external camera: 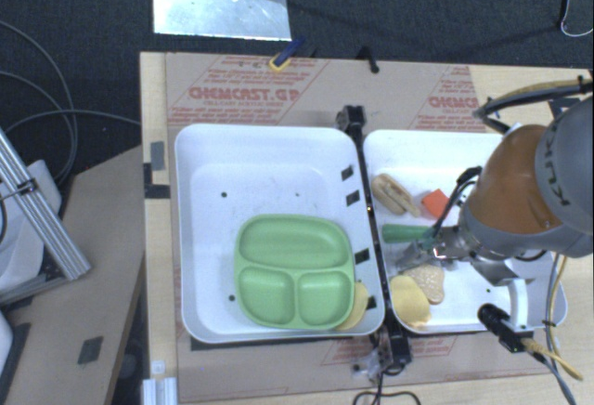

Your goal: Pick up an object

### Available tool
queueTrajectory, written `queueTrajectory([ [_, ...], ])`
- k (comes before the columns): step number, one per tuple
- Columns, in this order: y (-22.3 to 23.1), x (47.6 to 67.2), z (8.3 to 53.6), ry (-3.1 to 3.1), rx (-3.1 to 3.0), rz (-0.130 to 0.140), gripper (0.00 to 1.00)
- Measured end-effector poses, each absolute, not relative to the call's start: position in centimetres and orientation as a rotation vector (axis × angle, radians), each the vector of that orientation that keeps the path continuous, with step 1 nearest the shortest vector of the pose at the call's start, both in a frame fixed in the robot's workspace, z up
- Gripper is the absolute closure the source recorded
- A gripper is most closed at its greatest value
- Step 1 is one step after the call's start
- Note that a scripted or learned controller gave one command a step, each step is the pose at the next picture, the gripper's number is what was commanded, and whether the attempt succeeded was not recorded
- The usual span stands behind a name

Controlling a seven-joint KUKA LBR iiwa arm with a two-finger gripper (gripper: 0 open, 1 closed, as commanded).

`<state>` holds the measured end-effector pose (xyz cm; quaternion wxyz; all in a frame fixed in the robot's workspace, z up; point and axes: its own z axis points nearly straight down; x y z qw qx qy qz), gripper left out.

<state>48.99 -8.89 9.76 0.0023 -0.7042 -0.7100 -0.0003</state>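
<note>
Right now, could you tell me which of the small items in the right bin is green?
The long thin green stick, lying along the bin's left side. Its neighbours are a tan bun, an orange block and pale yellowish pieces.

Faint red print reading "CHEMCAST GP" ran across the brown board under the bins, and appeared again, partly legible, nearer the right. Dark letters "KU" showed on the arm.

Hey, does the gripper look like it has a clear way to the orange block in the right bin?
Probably yes. The orange block lies uncovered in the right bin, beside the hot dog toy and above the green piece. The gripper hovers close by, with nothing stacked on the block.
</note>
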Motion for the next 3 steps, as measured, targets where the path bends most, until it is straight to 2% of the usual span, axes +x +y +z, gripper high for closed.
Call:
queueTrajectory([
  [1,-11.1,48.9,8.6,-2.223,-2.219,-0.009,0.0],
  [2,-13.5,48.9,21.7,-2.236,-2.229,-0.012,0.0],
  [3,-13.5,50.8,7.9,-2.223,-2.222,0.0,0.0],
])
